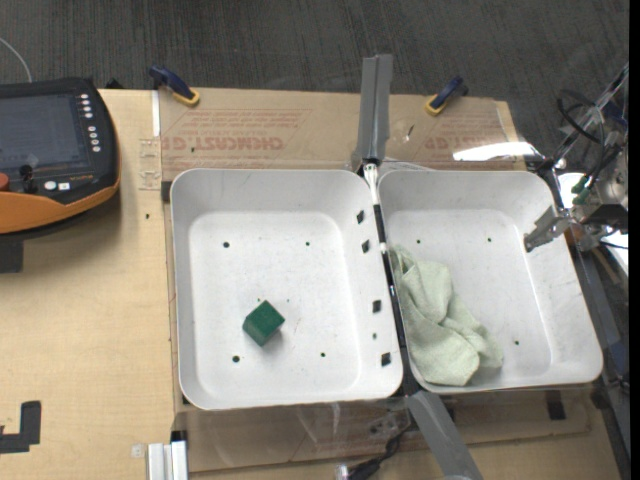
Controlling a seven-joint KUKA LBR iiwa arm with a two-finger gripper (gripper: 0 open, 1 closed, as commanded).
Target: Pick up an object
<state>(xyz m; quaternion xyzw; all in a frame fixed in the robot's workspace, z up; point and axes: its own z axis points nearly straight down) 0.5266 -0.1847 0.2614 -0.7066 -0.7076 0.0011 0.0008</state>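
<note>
Two shallow white bins stand side by side on the bench; the left bin (190,268) has a small green cube (264,322) on its floor, in the lower middle part, apart from all the walls; the cube lies a little turned, with one corner toward the bottom of the view. The right bin (520,268) contains a pale green cloth (437,323), crumpled, lying along the left wall and reaching down to the lower left corner. The gripper (545,232) is at the right rim of the right bin, near its upper right corner, well apart from the cloth and far from the cube; it is small and partly mixed with cables there, so I cannot tell if it is spread or pressed together; nothing is visible in it. A teach pendant (50,153) with orange edge lies on the bench, left of the bins; two clamps (175,85) hold the cardboard at the far side.
</note>
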